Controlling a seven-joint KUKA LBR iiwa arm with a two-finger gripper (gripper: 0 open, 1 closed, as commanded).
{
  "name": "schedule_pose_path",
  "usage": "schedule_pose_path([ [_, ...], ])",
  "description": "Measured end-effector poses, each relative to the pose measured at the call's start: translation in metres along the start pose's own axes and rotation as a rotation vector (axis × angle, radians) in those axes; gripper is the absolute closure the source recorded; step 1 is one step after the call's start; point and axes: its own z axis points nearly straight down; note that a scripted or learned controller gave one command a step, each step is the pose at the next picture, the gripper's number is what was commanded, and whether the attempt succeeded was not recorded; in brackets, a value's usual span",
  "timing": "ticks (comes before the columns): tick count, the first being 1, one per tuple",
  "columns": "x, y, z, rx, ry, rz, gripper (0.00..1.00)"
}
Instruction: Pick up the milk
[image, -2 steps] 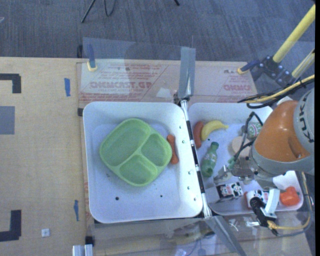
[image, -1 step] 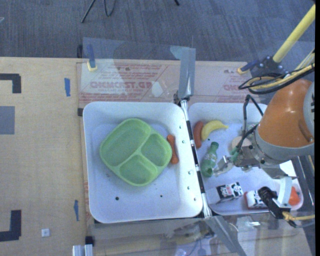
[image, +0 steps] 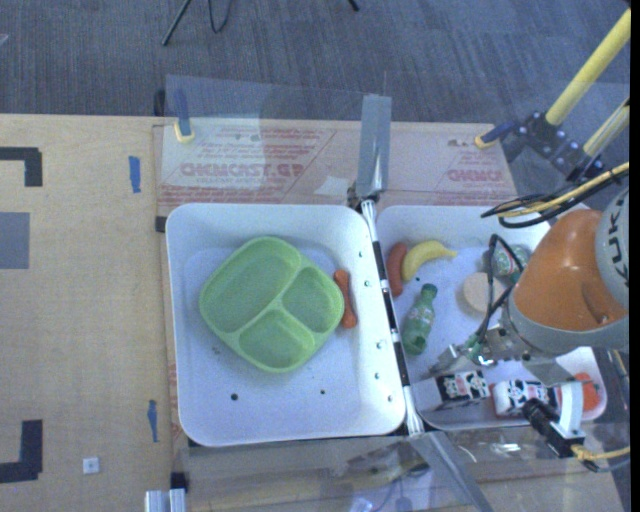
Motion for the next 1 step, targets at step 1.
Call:
schedule_pose_path([
  [1,0.0551,0.0106,-0.0963,0.006,0.000,0.427,0.00],
])
